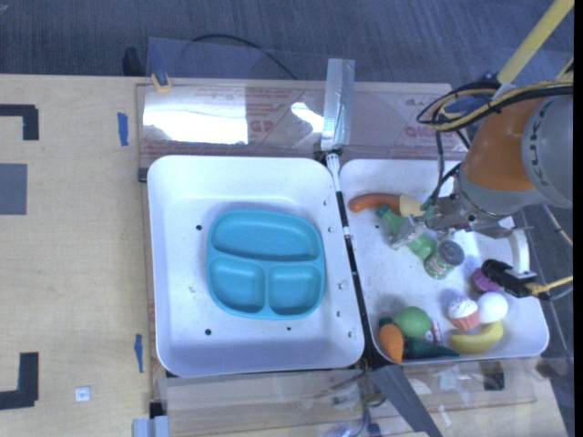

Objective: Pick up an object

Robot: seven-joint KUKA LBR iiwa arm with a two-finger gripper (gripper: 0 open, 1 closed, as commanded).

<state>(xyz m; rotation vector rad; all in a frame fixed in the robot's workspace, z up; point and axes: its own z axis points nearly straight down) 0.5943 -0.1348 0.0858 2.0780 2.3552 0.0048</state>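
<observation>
Wooden counter (pixel 73 244), grey floor (pixel 273 7) at 12 o'clock, blue tray (pixel 266 262) in left bin (pixel 173 244), toys crowding right bin (pixel 537 335), pincer (pixel 435 218) state unclear, over can (pixel 444 259).

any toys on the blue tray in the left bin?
No. The blue tray has bare compartments; the toys, like the banana, lie in the right bin.

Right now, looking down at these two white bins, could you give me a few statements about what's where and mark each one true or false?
1. The blue tray lies in the left bin. True.
2. The toy foods are piled on the blue tray. False: they lie in the right bin.
3. The banana lies near the right bin's front edge. True.
4. The gripper hangs over the left bin. False: it is over the right bin, near the carrot.
</observation>
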